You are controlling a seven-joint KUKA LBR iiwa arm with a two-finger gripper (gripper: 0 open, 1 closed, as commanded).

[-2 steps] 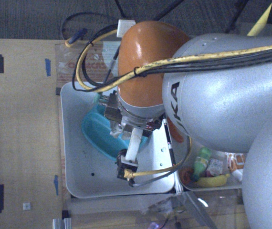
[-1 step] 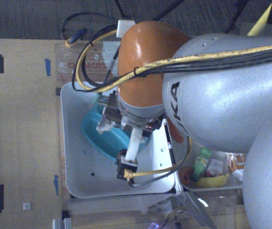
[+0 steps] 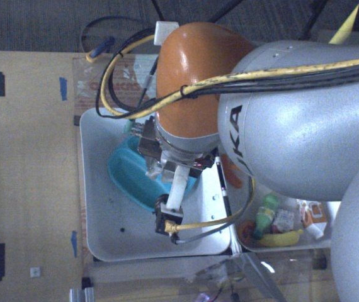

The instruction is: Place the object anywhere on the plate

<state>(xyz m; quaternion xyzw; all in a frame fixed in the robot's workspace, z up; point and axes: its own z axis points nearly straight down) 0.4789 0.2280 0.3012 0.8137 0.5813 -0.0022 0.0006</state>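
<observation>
A blue plate (image 3: 131,173) lies in the left bin (image 3: 104,231), towards its middle, and the arm covers its right part. My gripper (image 3: 160,167) hangs low over the plate's right side, under the orange wrist band. The arm's bulk hides what lies beneath the gripper. A small green bit (image 3: 129,128) peeks out beside the wrist at the plate's far end; I cannot tell what it is.
The right bin (image 3: 280,247) holds a green bottle (image 3: 267,210), a yellow banana (image 3: 281,238), an orange item (image 3: 232,170) and a white and orange pack (image 3: 315,212). The grey arm covers most of both bins. The near left of the left bin shows bare white floor.
</observation>
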